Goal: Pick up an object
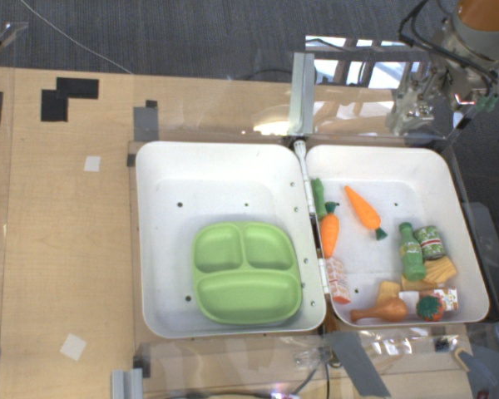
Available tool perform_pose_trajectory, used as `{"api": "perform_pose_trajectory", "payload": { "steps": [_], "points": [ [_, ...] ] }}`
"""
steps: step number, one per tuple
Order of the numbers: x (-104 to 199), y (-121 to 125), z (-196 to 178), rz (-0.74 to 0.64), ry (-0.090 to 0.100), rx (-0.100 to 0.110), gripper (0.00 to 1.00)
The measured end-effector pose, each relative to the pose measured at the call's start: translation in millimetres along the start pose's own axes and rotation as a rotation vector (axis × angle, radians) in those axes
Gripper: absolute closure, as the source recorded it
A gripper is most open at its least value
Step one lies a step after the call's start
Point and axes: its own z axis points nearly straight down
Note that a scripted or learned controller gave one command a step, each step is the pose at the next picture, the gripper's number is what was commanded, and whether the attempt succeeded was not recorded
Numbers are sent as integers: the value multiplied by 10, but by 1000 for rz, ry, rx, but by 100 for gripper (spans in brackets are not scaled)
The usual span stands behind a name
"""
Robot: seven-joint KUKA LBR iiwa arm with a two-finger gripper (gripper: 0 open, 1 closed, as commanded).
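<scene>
A green divided plate (247, 272) lies in the left white bin (162, 173).

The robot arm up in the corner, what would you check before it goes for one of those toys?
1. Toys within the right bin: ok, carrots, bottle and others lie inside.
2. Easy target: ok, one carrot lies apart from the rest.
3. Crowded corner: not ok, the green bottle and can touch neighbours.
4. Gripper above the bin: not ok, it sits beyond the far rim.
5. Fingers ready: cannot tell.
6. Green tray out of the way: ok, it lies in the left bin.
</scene>
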Motion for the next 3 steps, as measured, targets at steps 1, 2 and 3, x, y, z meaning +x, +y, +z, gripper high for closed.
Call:
{"api": "perform_pose_trajectory", "payload": {
  "steps": [1,2,3],
  "points": [
    [-8,1,-33,0,-6,1,0],
    [285,79,1611,95,7,-2,0],
    [350,134,2450,26,-12,2,0]
  ]
}}
